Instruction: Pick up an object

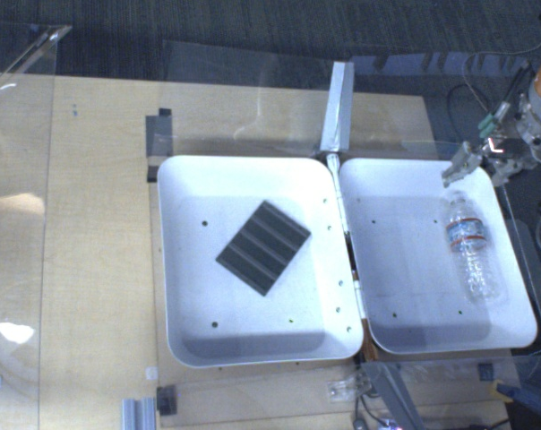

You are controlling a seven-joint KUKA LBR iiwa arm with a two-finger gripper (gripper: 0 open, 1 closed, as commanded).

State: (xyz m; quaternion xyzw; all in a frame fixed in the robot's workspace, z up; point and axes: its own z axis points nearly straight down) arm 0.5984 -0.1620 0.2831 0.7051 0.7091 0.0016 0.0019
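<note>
- Two shallow white bins sit side by side on a pale wooden bench (pixel 91 240), seen from above at a slant.
- The left bin (pixel 185 330) holds a dark, ribbed rectangular pad (pixel 263 246), lying flat and turned diagonally near the middle.
- The right bin (pixel 387 330) holds a clear plastic water bottle (pixel 468 245) with a blue-and-red label, lying on its side close to the right wall.
- The gripper (pixel 459 170) hangs at the far right corner of the right bin, just above the bottle's cap end; whether it is spread wide or closed narrow cannot be told, and nothing is visibly held.
- Likely risk — the bottle is round, smooth and see-through, so it may roll or slip away under a pinch, and its spot beside the wall leaves little room to get around it.
- The pad lies flat, so its edges would probably be hard to catch.
- A clear plastic sheet (pixel 38 195) covers the bench's left side, a metal post (pixel 339 106) stands behind the bins, and dark carpet (pixel 208 7) lies beyond.
</note>
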